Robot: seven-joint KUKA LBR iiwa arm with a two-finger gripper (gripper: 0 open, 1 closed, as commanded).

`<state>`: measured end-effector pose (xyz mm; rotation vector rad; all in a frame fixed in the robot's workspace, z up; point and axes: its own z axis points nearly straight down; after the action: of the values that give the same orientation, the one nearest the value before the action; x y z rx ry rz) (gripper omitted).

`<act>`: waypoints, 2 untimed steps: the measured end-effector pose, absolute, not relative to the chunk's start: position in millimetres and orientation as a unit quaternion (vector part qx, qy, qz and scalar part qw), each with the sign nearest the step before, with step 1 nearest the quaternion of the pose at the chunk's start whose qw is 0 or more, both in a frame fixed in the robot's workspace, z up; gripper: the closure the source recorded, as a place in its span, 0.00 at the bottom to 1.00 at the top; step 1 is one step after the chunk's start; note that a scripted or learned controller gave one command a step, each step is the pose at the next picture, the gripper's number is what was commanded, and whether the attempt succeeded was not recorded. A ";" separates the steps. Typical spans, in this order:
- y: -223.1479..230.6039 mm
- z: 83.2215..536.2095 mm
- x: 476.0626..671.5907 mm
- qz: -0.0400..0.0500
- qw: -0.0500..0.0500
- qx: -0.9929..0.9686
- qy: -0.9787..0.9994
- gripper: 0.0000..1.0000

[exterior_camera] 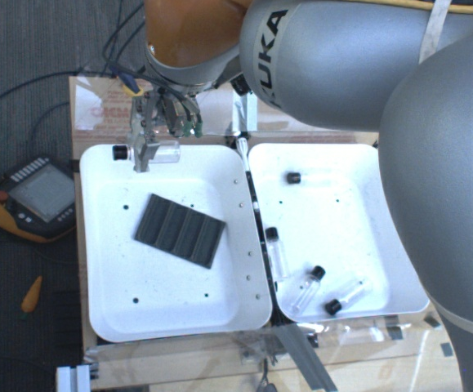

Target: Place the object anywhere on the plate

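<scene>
A dark grey ribbed plate lies flat in the middle of the left bin. My gripper hangs over that bin's far left corner, well behind the plate. A clear vial with a black cap lies crosswise between its fingers. The cap sticks out to the left of the fingers and the clear body to the right. The gripper is shut on this vial. The arm's orange band and grey body cover the top and right of the view.
The right bin holds several clear vials with black caps: one at the back, one by the left wall, two near the front. A teach pendant lies on the floor left of the bench.
</scene>
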<state>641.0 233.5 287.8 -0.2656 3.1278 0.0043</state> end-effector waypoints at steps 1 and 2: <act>234.1 319.0 568.1 0.001 0.001 -0.229 0.973 1.00; 233.9 289.0 558.6 0.001 0.001 -0.348 0.937 1.00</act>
<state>558.6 233.9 289.0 -1.0925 2.9433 0.0040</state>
